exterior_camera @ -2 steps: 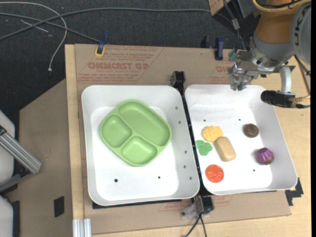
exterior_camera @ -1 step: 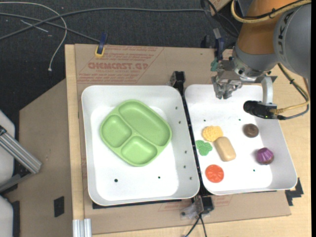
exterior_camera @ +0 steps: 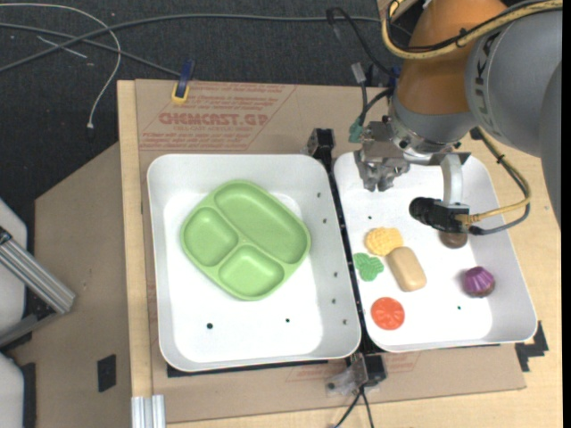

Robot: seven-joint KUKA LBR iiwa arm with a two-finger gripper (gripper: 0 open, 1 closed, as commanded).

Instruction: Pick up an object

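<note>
Gripper (exterior_camera: 382, 178) hovering over upper-left of right bin (exterior_camera: 508, 324), nothing seen between fingers; spread or pressed together — cannot tell from this angle. Objects low in right bin: yellow piece (exterior_camera: 384, 239), green piece (exterior_camera: 368, 267), tan block (exterior_camera: 407, 268) touching yellow one, orange-red piece (exterior_camera: 387, 313), purple piece (exterior_camera: 478, 281) apart at right. Left bin (exterior_camera: 169, 328) carries green divided tray (exterior_camera: 245, 239). Desk (exterior_camera: 134, 239) topped with brown cardboard, dark carpet beyond, white cable (exterior_camera: 98, 38) trailing.

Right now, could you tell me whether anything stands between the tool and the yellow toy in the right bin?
Nothing visible does. The tool hangs over bare floor of the right bin, and the yellow toy lies just below it in the view.
</note>
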